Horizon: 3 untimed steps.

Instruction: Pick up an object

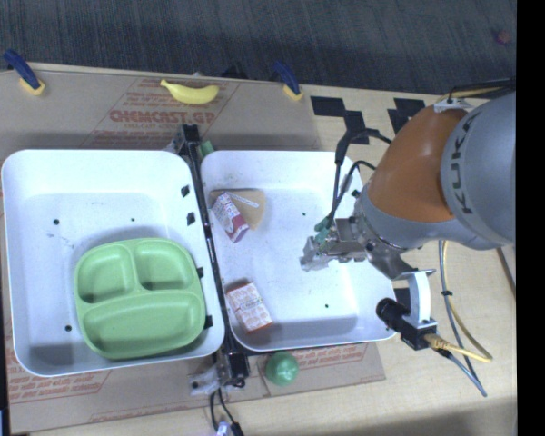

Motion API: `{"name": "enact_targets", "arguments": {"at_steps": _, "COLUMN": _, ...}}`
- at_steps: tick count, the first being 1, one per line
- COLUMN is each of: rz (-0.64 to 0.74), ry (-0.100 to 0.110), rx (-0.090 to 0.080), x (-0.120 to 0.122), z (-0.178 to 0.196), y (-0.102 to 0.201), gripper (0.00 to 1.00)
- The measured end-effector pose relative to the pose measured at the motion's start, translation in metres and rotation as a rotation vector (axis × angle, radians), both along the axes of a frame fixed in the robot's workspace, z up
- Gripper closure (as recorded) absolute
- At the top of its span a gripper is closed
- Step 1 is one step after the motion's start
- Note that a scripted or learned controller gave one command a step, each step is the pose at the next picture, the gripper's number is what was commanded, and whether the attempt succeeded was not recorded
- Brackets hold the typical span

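In the right bin (282, 166) lie a red and white packet (229, 217) on top of a tan wedge (250, 205) near the left wall, and a small red and white box (249, 306) near the front left corner. My gripper (320, 251) hangs low over the right part of that bin, well to the right of all three things. Something small and green shows at its tip, too blurred to name. The grey arm with its orange band (418, 175) covers the bin's right edge.
The left bin (36, 180) holds a green divided plate (141, 296). A green ball (281, 368) rests on the cardboard in front of the right bin. A yellow banana (190, 91) lies on the cardboard behind the bins. Clamps and cables sit along the bench edges.
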<state>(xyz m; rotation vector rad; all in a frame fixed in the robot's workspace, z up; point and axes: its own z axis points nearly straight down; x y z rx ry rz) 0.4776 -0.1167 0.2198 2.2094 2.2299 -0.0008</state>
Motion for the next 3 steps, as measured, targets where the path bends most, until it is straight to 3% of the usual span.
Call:
{"name": "enact_targets", "arguments": {"at_steps": 1, "rz": -0.004, "ry": 0.001, "rx": 0.001, "x": -0.001, "z": -0.007, "y": -0.038, "gripper": 1.00}}
{"name": "enact_targets", "arguments": {"at_steps": 2, "rz": -0.001, "ry": 0.004, "rx": 0.003, "x": -0.001, "z": -0.012, "y": 0.003, "gripper": 1.00}}
{"name": "enact_targets", "arguments": {"at_steps": 3, "rz": -0.005, "ry": 0.002, "rx": 0.002, "x": -0.001, "z": -0.015, "y": -0.027, "gripper": 1.00}}
